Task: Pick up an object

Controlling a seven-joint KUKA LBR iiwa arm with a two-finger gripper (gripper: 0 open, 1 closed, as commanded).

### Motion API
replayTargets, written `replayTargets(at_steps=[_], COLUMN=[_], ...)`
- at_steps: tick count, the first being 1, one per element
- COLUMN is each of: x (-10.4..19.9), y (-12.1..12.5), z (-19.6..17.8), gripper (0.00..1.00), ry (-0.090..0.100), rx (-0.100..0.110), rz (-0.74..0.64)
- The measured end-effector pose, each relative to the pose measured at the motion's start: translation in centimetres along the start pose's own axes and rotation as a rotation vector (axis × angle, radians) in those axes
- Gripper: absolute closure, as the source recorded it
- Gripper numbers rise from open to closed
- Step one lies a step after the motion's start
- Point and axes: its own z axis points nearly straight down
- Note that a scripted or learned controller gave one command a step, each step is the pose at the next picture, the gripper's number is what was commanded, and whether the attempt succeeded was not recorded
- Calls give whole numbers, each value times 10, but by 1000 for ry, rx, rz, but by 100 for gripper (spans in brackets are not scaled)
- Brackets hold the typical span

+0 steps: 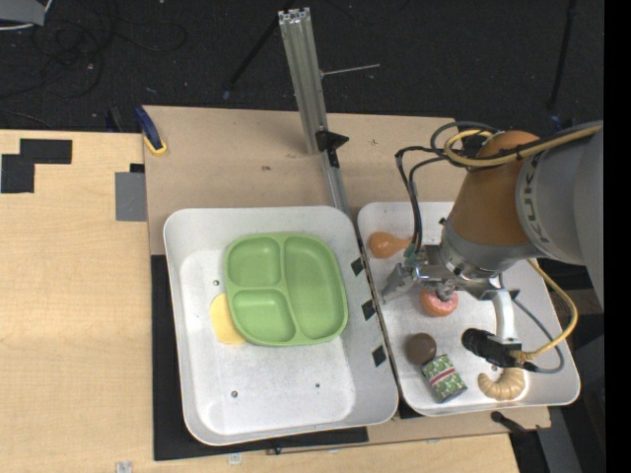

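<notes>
Fingers [397,280] are standing apart, open and gripping nothing, with the gripper [426,286] hanging low in the right bin [471,397], near its upper middle. Arm [513,200] is reaching in from the right. Pink ring [441,304] is lying just beside the fingertips, on the near side; touching or not — cannot tell. Orange lump [383,243] is sitting near the bin's upper left corner, apart from the gripper. Brown ball [421,346] is resting lower down, green box [444,378] just below it, tan crescent [503,385] towards the lower right. Left bin [276,392] is carrying a green tray [286,289], which is partly covering a yellow piece [224,323]. Both bins are sitting on the worktop [227,156].
</notes>
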Motion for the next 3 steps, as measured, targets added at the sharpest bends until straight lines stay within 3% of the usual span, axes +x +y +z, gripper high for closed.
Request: replayTargets(at_steps=[1,2,3], x=[0,-8,-10], y=[4,7,14], z=[27,12,-48], gripper=[0,100,100], ry=[-4,-18,-2], rx=[-16,-33,-12], rz=[0,8,0])
